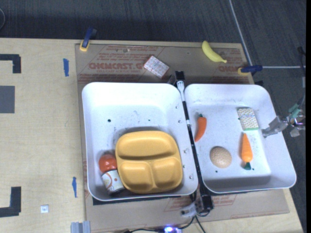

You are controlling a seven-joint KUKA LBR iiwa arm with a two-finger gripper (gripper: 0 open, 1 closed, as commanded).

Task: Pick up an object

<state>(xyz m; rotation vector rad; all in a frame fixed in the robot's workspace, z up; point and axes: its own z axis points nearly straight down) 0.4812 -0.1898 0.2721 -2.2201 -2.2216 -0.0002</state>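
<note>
A: Camera view looks down on the desk (34, 144) — what sits in the left bin (97, 98)?

B: A yellow tray (148, 160) with three compartments fills its near half, lying flat. Tucked against the tray's left edge, in the near left corner, is a small bottle (110, 173) with a red cap and a white label.

A: And the far half of that bin?

B: Bare white floor with a few dark specks.

A: The right bin (218, 101)?

B: Four things. A carrot (200, 127) lies near the left wall, tilted. Another carrot (247, 149) lies toward the right, its green end pointing near. Just beyond it is a sponge (248, 119), pale with a green edge. A tan egg (220, 157) rests between the two carrots, closer to the near wall.

A: Do any of them touch?

B: The sponge and the right carrot are just beside each other; I cannot tell if they meet. The rest lie apart.

A: Where is the pincer (273, 127)?

B: At the right bin's right rim, reaching in from the right, near the sponge. Nothing sits between its fingers, and how wide they stand I cannot tell.

A: Anything outside the bins?

B: A banana (213, 52) and a small checked packet (155, 66) lie on the cardboard (112, 62) beyond them.
</note>
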